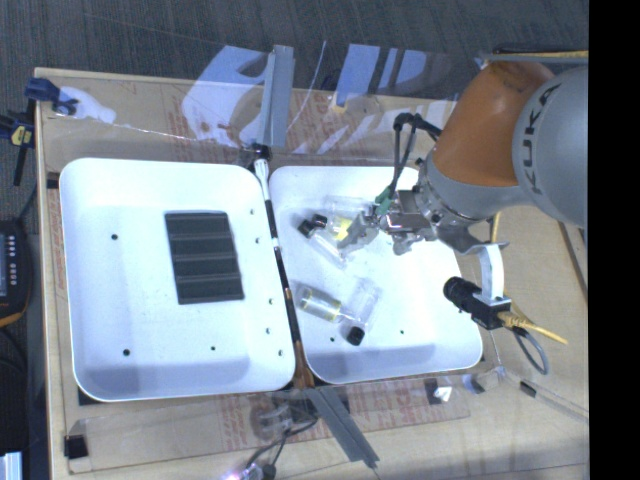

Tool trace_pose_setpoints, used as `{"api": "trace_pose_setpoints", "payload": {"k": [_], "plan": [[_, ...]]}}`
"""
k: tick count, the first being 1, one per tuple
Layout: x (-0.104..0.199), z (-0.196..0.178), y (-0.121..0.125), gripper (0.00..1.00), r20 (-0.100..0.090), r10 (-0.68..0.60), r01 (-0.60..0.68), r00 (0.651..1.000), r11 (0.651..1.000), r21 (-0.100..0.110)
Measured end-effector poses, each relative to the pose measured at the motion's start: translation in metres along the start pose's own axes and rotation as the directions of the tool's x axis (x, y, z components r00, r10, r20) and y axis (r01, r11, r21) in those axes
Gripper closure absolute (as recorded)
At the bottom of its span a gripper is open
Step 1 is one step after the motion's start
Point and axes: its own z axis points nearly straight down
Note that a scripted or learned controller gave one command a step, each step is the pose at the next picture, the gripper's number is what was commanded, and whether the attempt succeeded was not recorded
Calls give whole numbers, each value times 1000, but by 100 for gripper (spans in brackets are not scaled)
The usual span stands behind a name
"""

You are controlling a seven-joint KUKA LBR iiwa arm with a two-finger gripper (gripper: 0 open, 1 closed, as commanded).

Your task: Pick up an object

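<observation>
My gripper (388, 218) hangs over the upper middle of the right bin (440, 353), coming in from the right on the grey arm with the orange band. Just to its left lies a small clear vial with a black cap (312, 225), beside a crumpled clear piece with a yellow bit (342, 230). The gripper seems to touch or sit very close to that clear piece. Nearer the front lies a second clear vial with yellowish content (322, 306), with a black cap (354, 336) by it. A black ribbed rectangular pad (204, 258) lies flat in the left bin (90, 358).
The two bins meet along a ridge (278, 268) in the middle. A grey metal post (275, 93) and blue-white packaging (235, 73) stand behind the bins. Cables and a small clamp (500, 378) lie off the right bin's front right corner.
</observation>
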Motion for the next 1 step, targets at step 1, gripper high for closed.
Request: {"api": "trace_pose_setpoints", "payload": {"k": [1], "plan": [[-1,126,2,0,1,-60,60,998,998,-5]]}}
